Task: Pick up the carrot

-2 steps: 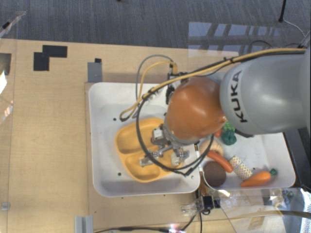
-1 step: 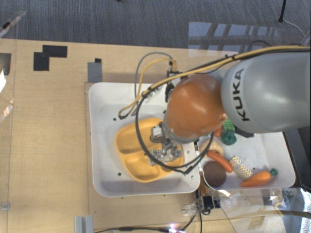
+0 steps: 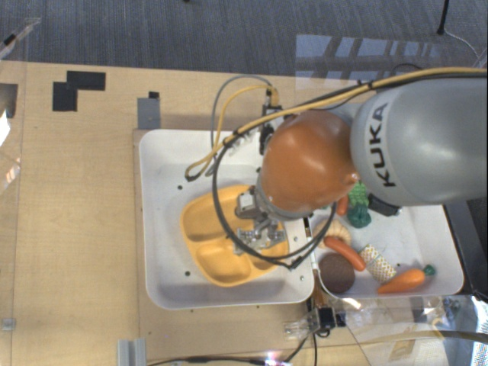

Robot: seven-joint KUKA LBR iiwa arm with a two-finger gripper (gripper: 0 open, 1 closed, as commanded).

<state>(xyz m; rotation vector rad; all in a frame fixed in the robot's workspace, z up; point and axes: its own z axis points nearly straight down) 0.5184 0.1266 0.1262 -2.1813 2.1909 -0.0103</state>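
Arm (image 3: 412, 139): grey, entered from the right, bent down over the seam between the two bins. Its orange band (image 3: 309, 162) sat above the wrist and hid most of the tool below.

Gripper (image 3: 258, 236): hung low over the left bin (image 3: 164, 204), above the near edge of the yellow tray (image 3: 210, 231). Whether it was apart or together could not be told, as wrist and cables covered it. Nothing could be seen held in it.

Cables (image 3: 221, 147): black and yellow loops ran from the wrist out over the left bin's far half.

Carrot (image 3: 402, 280): orange with a green tip, lay on the floor of the right bin (image 3: 438, 235), near that bin's front right corner, well apart from the gripper.

Other items in the right bin: a red sausage-shaped piece (image 3: 345, 252) just beside a dark brown round object (image 3: 336, 273); a small patterned cylinder (image 3: 377, 263) between that piece and the carrot; a green toy (image 3: 358, 212) partly under the arm.

Bench (image 3: 69, 242): light wood.
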